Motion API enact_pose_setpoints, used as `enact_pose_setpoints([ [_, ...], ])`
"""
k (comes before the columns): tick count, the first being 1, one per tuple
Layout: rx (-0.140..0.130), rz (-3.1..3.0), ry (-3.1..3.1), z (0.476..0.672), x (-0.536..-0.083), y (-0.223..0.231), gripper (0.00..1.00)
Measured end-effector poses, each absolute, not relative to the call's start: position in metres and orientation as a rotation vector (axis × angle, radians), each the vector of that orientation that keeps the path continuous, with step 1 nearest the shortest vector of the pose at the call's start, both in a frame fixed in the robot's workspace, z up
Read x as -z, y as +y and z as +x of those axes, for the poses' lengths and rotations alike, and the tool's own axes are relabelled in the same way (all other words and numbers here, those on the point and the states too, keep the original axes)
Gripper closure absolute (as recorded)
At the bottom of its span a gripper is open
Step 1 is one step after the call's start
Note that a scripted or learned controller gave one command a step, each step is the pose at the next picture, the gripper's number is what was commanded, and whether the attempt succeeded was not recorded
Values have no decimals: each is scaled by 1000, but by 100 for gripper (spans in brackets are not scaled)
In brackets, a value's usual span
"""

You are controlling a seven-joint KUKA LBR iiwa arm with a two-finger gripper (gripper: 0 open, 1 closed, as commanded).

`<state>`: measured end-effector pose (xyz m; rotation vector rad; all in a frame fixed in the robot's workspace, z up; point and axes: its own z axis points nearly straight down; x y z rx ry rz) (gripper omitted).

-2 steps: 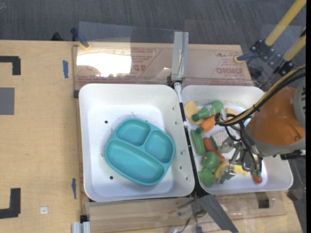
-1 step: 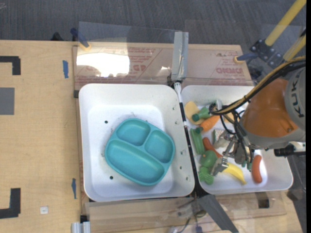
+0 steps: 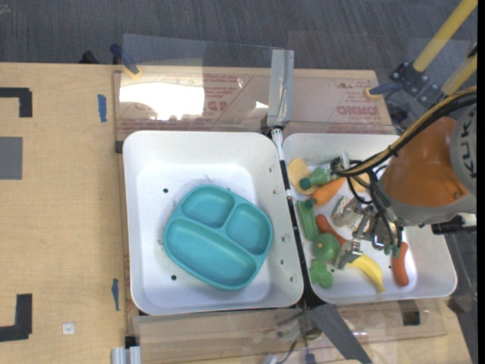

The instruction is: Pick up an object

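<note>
Now left bin point(image 3: 144, 203) holds a teal divided plate point(image 3: 218, 236). Right bin point(image 3: 436, 279) holds toy produce: banana point(image 3: 369, 270), carrot point(image 3: 329, 191), green pieces. Pincer point(image 3: 362, 230) sits among them; grip state unclear.

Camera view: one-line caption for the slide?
KUKA arm's gripper low over toy produce in the right bin; teal divided plate in the left bin.

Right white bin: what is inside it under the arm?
In the right white bin: toy food, including a yellow banana, an orange carrot, green vegetables and a red piece. The grey-and-orange arm covers whatever lies beneath it.
</note>
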<state>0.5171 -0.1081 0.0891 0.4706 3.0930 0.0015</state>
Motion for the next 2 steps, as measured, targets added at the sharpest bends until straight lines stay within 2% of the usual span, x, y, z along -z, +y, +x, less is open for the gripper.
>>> enact_pose_setpoints([
  [1,-2,749,3040,592,-89,-112,0],
  [2,-2,829,3018,579,-89,-93,0],
])
